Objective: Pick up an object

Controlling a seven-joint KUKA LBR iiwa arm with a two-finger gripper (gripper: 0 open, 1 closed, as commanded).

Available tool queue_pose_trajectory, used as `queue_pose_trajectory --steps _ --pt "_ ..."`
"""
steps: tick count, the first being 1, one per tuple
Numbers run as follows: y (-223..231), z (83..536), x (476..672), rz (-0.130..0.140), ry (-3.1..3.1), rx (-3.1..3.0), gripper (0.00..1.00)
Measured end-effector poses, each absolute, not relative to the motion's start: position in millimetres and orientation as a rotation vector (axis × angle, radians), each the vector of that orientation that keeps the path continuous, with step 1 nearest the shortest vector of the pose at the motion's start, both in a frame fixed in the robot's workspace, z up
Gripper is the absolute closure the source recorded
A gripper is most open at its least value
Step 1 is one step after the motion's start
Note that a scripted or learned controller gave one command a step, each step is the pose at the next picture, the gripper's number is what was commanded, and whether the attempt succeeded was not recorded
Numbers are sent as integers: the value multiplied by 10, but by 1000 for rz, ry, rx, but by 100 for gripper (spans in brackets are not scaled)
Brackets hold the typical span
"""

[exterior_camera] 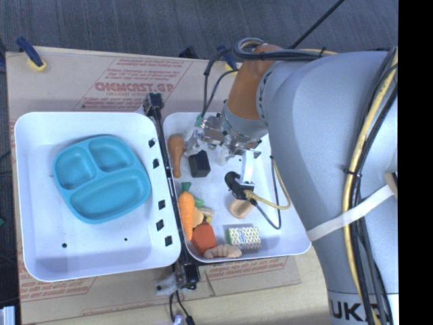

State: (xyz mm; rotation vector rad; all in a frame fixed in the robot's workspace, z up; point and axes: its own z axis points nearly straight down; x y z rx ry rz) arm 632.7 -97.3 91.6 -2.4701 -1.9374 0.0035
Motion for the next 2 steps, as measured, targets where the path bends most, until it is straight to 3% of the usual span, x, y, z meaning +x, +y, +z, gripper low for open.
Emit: queue_pose_trajectory --steps 1,2 --pt "-984 920 6557 9 -1862 -2529 0" --pt "-919 913 5767 4 -2234 -2202 0"
